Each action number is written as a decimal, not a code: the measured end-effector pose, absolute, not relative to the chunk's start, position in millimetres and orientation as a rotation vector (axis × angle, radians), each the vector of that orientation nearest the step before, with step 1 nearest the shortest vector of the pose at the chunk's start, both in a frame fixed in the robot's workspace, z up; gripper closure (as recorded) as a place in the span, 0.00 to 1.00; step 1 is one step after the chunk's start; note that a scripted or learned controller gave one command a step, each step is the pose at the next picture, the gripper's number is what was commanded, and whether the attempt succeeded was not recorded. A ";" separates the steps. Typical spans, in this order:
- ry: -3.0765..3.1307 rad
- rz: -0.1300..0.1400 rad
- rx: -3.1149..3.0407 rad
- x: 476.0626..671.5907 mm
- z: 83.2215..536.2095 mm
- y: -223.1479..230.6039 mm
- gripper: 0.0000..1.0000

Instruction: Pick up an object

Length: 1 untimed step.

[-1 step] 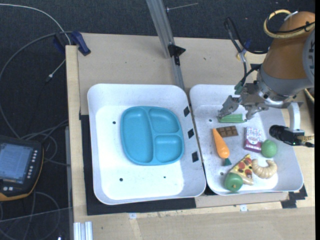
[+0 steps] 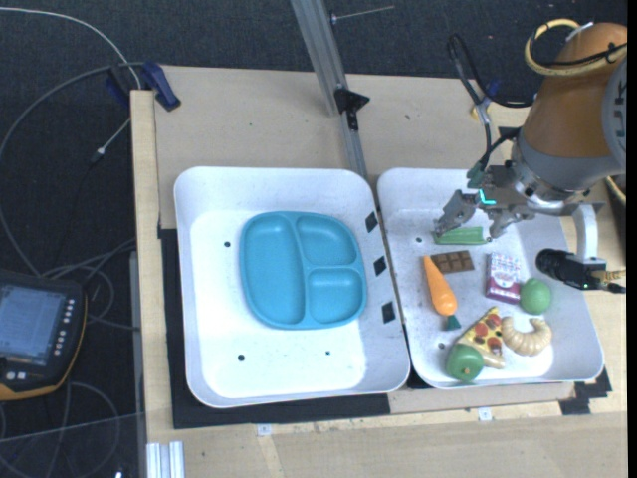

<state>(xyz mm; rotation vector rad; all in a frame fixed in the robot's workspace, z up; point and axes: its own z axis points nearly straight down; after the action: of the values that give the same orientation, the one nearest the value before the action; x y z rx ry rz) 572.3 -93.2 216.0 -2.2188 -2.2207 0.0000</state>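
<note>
Hand (image 2: 476, 219) low in right bin (image 2: 403, 297), open fingers astride green piece (image 2: 460, 235), not gripping.

A robotics lab: a plywood tabletop (image 2: 259, 127) on dark carpet, loose cables (image 2: 60, 167), a handheld control pendant (image 2: 35, 332), and toy food in white bins (image 2: 199, 202).

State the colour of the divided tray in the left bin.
Light blue tray, seen best in the camera view.
</note>
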 end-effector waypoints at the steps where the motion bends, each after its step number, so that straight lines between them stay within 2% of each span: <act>1: -2.216 0.006 -2.217 580.5 160.0 -95.5 0.00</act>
<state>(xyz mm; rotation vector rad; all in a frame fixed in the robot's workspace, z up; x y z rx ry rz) 580.5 -95.5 160.0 -2.2169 -2.2162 0.0064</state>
